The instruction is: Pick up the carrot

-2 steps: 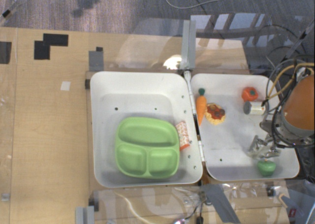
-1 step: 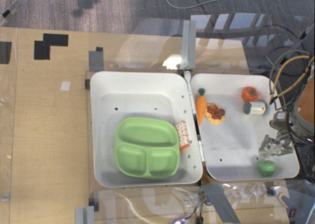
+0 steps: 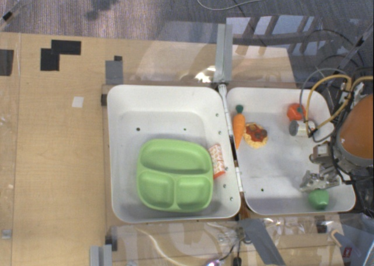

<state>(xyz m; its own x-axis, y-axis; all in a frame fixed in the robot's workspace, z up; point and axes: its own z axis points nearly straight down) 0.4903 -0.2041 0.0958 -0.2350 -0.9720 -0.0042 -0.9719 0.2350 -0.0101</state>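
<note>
So on the left of the table (image 3: 52,159) we've got the left bin (image 3: 123,113), a shallow white plastic tray with rounded corners. Inside it sits a glossy green divided plate (image 3: 175,174) with three compartments, and a small orange-and-white packet (image 3: 217,159) leans just beside the plate's right edge.

The carrot (image 3: 238,128) is in the right bin (image 3: 274,194), lying right up against that bin's left wall, orange and tapered with its green top pointing to the far side. Just to its right we see a flat yellow-and-red thing that looks like a toy pizza slice (image 3: 256,135).

Further right there's an orange round toy (image 3: 296,111) with a green bit on top, toward the far side. The arm (image 3: 356,136) comes in from the right, wrist bent down over the near right corner, cables looping above it. The tool (image 3: 319,180) hangs just above a green round toy (image 3: 318,199), well apart from the carrot. We can't tell if it's open or closed.
</note>
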